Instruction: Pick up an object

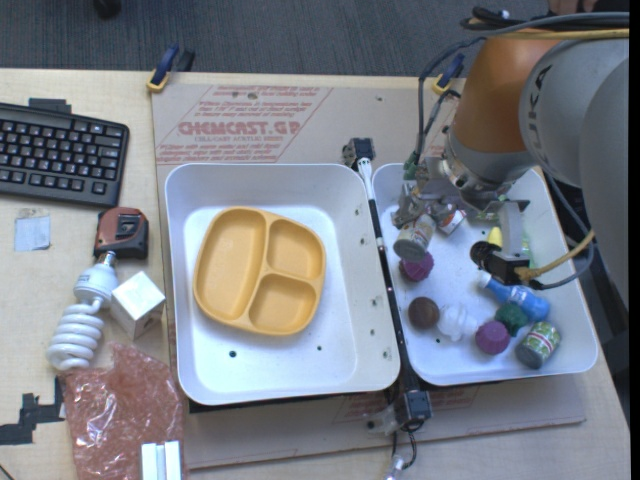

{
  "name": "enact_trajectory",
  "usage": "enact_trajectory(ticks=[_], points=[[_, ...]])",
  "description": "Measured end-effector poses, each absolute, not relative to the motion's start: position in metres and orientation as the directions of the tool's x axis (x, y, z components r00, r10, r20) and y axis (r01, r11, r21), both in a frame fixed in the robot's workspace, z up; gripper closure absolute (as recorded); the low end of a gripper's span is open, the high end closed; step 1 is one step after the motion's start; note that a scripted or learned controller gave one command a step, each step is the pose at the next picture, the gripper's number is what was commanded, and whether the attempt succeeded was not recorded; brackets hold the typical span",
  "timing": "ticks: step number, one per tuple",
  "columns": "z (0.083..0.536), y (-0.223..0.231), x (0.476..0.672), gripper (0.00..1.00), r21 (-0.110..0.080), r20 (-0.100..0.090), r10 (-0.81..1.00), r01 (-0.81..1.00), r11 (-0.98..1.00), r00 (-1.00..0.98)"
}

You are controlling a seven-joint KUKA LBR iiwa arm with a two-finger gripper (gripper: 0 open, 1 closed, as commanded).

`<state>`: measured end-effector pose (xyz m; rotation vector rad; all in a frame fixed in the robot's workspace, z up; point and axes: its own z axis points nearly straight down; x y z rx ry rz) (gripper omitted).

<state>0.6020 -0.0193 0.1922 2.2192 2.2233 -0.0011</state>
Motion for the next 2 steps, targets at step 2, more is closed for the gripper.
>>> enact_trajectory(ticks=[2], points=[[0.192, -0.022, 0.659, 1.00, 0.000, -0.002, 1.000, 1.000, 0.001, -0.001]])
